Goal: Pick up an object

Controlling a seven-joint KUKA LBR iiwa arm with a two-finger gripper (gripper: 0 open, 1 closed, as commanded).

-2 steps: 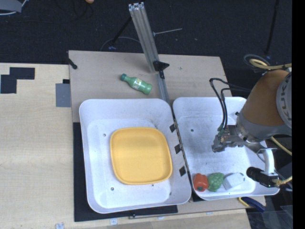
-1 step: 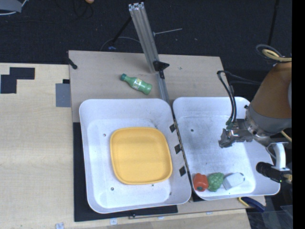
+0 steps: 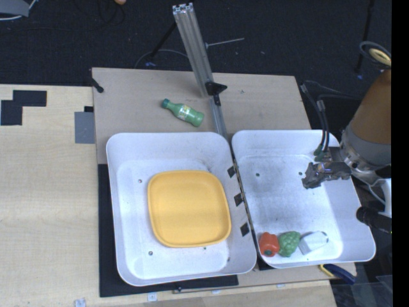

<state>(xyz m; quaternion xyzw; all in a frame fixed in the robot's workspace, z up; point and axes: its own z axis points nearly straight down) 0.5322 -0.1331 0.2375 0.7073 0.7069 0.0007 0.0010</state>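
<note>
Leftmost, a yellow plate (image 3: 189,208) is seen in the left bin (image 3: 121,171); a green bottle (image 3: 183,112) lies above. Toys (red (image 3: 268,244), green (image 3: 289,242), white (image 3: 312,241)) are clustered at the right bin's (image 3: 281,149) lower edge. The gripper (image 3: 313,176) is poised at right; its finger state cannot be told.

Two bins sit side by side on the surface (image 3: 268,94). The left bin (image 3: 121,165) holds a plate (image 3: 189,208) lying flat near its middle. In the right bin (image 3: 281,146), a tomato (image 3: 268,244), a leafy vegetable (image 3: 289,242) and a small block (image 3: 313,242) lie in a row along the near edge, touching. A bottle (image 3: 183,112) lies on its side behind the left bin, beside a slanted metal rail (image 3: 195,40)
</note>
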